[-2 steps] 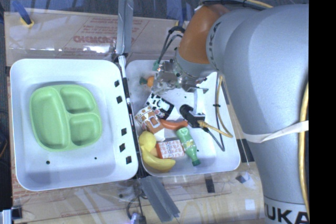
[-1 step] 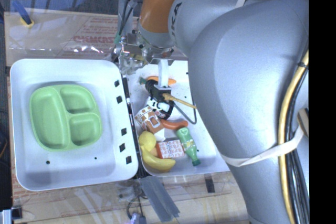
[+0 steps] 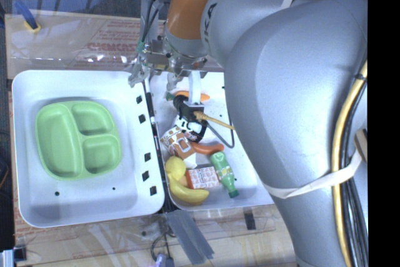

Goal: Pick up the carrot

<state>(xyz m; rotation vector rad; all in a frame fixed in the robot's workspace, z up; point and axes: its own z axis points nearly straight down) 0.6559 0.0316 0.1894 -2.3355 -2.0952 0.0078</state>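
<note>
gripper [image 3: 187, 87] low in right bin's [image 3: 247, 194] far end, finger spread: cannot tell | carrot [image 3: 195, 97] smooth orange, just beside gripper | green three-well plastic tray [image 3: 76, 138] in left bin [image 3: 75, 209] | curved banana [image 3: 184, 189], green bottle [image 3: 225, 174] at near end

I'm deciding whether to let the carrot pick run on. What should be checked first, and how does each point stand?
1. Gripper over the right bin: ok.
2. Carrot visible beside the fingers: ok, partly hidden.
3. Carrot between the fingers: cannot tell.
4. Finger opening: cannot tell.
5. Banana, green bottle and sausage apart from the gripper: ok.
6. Green tray lies in the left bin: ok.
</note>
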